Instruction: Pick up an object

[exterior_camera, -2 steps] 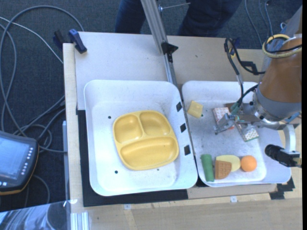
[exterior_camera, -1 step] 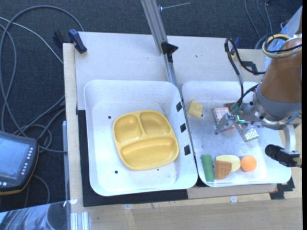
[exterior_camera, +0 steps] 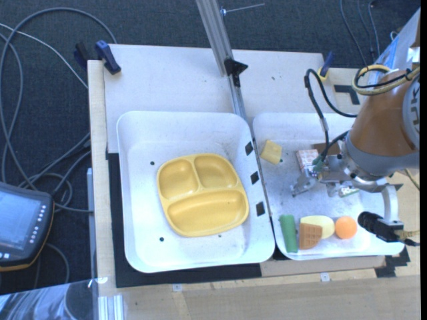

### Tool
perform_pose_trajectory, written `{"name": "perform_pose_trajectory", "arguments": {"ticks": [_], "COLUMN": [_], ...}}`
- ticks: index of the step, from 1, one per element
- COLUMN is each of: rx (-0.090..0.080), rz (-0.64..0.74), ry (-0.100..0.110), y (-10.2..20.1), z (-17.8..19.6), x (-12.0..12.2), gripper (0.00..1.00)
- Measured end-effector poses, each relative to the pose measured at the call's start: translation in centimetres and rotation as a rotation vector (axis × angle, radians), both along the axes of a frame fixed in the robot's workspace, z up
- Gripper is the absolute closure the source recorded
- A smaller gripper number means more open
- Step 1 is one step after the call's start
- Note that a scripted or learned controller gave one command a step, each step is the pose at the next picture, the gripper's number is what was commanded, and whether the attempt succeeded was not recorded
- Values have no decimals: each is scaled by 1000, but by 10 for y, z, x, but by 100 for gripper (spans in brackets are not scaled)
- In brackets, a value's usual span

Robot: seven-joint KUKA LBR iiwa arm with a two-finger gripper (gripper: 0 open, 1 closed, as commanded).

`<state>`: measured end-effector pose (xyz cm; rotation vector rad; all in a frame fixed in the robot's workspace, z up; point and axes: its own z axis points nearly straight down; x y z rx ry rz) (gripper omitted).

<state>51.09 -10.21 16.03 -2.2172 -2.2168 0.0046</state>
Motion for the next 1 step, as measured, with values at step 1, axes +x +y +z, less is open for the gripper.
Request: {"name": "perform_pose_trajectory", "arguments": {"ticks": [1], "rx": [0], "rz": [0], "ry": [2], "y": [4], "z": [-63], "x": [1], "gripper": [0]}}
